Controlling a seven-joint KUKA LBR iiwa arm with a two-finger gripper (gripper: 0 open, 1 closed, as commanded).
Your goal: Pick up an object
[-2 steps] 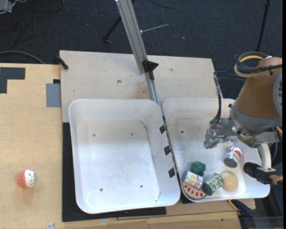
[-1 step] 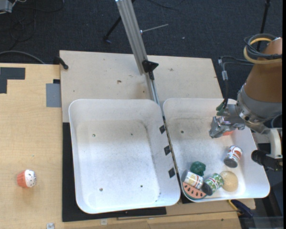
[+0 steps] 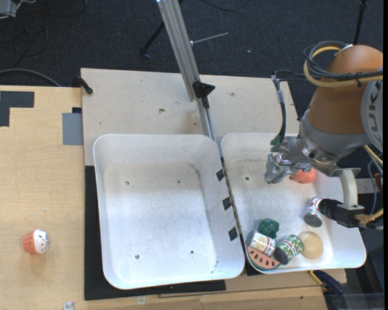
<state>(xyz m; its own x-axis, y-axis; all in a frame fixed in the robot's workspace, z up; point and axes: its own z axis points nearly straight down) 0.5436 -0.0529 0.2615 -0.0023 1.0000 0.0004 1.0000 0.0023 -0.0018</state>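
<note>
- My gripper (image 3: pixel 276 168) hangs over the right bin (image 3: pixel 349 257), near its far side; whether my jaws are spread or pressed together, I cannot tell.
- A red object (image 3: pixel 304 175) lies just beside me.
- The can (image 3: pixel 289 247), green lump (image 3: pixel 268 227) and melon slice (image 3: pixel 262 259) crowd the near edge.

Two bins sit side by side on the worktop (image 3: pixel 142 102). In the right bin (image 3: pixel 349 257), a watermelon slice (image 3: pixel 262 258), two small jars (image 3: pixel 264 243) and a round ball (image 3: pixel 311 245) cluster at the near edge. The end effector (image 3: pixel 276 170) hangs over that bin's far part. A small toy (image 3: pixel 36 241) lies well left of the left bin (image 3: pixel 116 173).
</note>
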